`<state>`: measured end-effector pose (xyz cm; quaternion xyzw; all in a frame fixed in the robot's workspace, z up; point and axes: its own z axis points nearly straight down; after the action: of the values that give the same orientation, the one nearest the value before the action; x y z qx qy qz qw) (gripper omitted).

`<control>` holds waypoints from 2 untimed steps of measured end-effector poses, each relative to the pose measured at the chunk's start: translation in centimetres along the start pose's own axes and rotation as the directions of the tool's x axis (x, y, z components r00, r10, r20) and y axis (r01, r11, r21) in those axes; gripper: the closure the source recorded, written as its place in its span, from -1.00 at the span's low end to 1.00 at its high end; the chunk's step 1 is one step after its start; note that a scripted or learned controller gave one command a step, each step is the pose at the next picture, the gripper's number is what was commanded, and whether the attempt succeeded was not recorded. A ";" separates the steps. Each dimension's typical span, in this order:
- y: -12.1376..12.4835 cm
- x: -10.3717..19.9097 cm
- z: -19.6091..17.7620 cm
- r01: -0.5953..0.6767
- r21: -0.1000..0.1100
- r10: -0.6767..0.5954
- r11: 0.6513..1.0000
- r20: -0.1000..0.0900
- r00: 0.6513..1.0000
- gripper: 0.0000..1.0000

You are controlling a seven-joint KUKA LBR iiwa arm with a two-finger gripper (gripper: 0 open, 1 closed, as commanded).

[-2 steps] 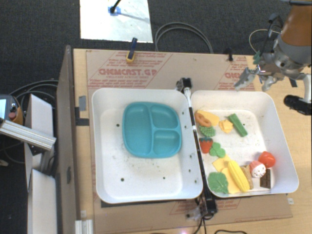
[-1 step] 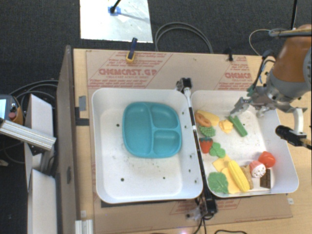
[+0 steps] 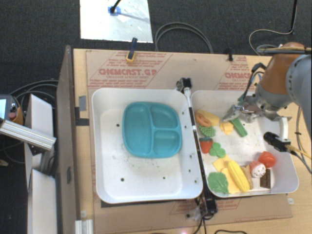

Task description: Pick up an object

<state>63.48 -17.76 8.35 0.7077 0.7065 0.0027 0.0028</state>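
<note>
Teal tray (image 3: 151, 129) sits in left bin (image 3: 109, 179) | right bin (image 3: 287, 179) holds toy food: corn (image 3: 238, 175), tomato (image 3: 266, 159), strawberry (image 3: 205, 145), lettuce (image 3: 218, 182) | arm (image 3: 282, 79) reaches in from right | gripper (image 3: 236, 114) low over green piece (image 3: 239, 127), near yellow block (image 3: 226, 127) | cannot tell whether jaws are open or closed | table (image 3: 146, 69) carries both bins

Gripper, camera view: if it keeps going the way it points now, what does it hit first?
The gripper points down-left into the right bin. Likely first contact: the small yellow piece beside the green stick. Depth is unclear.
</note>
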 end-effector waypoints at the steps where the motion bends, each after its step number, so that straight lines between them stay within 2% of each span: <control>1: -1.1 3.5 -0.1 0.008 0.007 -0.008 1.000 -0.001 1.000 -1.00; 2: 1.7 1.3 -8.1 0.006 -0.005 -0.006 1.000 0.004 1.000 -1.00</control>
<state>65.13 -16.47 16.51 0.7055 0.7086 0.0029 0.0059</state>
